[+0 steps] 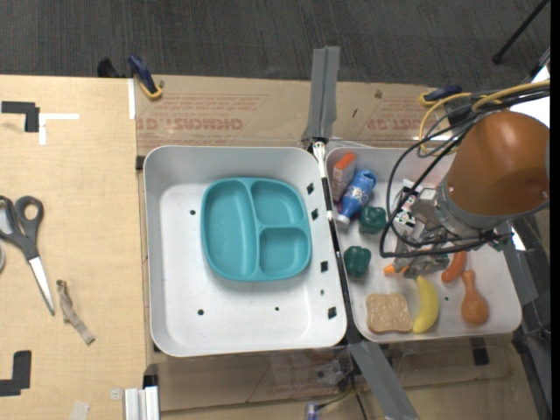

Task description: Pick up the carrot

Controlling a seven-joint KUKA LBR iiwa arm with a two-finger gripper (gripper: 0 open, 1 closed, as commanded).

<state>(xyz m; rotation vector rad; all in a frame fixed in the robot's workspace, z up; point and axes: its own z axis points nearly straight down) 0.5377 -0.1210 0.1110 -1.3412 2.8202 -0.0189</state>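
The orange carrot (453,266) lies in the right bin (500,320), near its front right. Most of its length is hidden under my gripper (420,256). One orange end shows to the gripper's right, and a small orange tip pokes out on its left. The gripper is low over the carrot, just behind the banana (426,304). The wrist, its cables and the orange band of the arm (499,164) cover the gripper from above.
The right bin also holds a slice of toast (388,312), a brown drumstick-shaped toy (473,300), two green peppers (357,259), a blue bottle (357,192) and a red-capped item (342,169). A teal divided plate (256,228) lies in the left bin (166,261). Scissors (28,243) rest on the bench at left.
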